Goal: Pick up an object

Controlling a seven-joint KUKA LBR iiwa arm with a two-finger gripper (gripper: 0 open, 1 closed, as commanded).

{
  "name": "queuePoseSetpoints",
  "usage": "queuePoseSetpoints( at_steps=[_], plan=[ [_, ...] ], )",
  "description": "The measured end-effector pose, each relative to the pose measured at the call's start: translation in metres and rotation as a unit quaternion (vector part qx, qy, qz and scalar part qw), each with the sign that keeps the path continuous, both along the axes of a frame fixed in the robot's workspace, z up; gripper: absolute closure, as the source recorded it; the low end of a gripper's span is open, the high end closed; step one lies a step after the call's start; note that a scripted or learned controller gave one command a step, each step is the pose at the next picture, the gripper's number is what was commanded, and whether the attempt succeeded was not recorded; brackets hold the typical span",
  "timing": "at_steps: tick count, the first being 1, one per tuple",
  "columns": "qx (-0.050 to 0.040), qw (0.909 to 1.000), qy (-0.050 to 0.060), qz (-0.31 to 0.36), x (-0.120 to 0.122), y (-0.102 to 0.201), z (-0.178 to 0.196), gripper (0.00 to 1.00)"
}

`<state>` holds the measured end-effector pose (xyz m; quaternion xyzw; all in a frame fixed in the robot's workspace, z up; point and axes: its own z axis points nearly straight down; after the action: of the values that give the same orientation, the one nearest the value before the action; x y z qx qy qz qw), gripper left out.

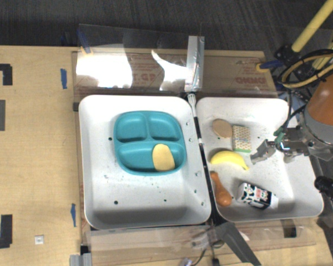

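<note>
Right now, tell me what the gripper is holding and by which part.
Nothing. The gripper hangs above the right bin, beside the banana, with no object between its fingers.

two shallow white bins sit side by side on the tan surface (pixel 33 148). the left bin (pixel 100 204) holds a teal divided plastic tray (pixel 136 134) with a yellow oval piece (pixel 164 158) in its lower right compartment. the right bin (pixel 299 195) holds a yellow banana (pixel 228 159), a tan oval (pixel 222 128), a checkered card (pixel 242 138), an orange-brown carrot-like piece (pixel 220 189) and a black-and-white carton (pixel 256 195). the grey gripper (pixel 266 148) hovers just right of the banana.
</note>
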<state>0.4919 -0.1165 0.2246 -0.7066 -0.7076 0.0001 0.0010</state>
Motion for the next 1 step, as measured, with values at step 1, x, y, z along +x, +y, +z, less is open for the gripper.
queuePoseSetpoints(
  at_steps=[1],
  plan=[
    [-0.0003,1.0000,-0.002,0.010,0.0161,0.0263,-0.1316,0.00]
  ],
)
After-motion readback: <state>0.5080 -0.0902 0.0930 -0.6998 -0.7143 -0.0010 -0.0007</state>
